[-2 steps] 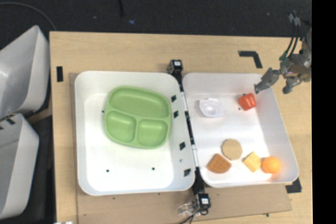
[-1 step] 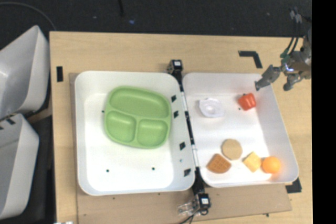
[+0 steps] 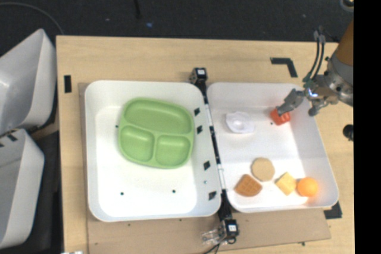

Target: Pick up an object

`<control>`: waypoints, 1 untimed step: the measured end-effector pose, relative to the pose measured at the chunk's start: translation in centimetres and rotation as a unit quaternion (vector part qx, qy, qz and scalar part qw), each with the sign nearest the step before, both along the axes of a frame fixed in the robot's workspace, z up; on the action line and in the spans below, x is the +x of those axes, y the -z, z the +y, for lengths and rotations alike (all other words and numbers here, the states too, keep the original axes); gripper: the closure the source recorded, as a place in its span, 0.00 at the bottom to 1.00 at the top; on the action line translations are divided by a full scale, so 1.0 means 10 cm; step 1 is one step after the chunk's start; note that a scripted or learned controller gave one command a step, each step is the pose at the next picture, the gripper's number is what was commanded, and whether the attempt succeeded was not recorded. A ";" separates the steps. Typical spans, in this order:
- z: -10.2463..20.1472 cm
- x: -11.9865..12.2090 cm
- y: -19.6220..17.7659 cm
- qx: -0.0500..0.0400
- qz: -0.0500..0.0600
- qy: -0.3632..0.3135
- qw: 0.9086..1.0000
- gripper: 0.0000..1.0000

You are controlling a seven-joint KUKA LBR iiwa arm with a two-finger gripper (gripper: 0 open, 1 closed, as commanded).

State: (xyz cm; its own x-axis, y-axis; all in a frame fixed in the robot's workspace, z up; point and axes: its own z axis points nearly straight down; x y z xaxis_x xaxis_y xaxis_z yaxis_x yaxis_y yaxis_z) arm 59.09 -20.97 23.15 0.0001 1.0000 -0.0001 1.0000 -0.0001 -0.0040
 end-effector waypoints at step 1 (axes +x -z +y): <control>0.05 0.08 0.50 0.000 -0.001 -0.002 1.000 0.00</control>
State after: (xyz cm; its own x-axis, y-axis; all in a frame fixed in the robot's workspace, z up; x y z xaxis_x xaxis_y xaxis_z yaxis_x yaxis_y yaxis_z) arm 59.87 -20.45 18.18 -0.0033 1.0000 -0.0009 1.0000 0.0033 -0.0020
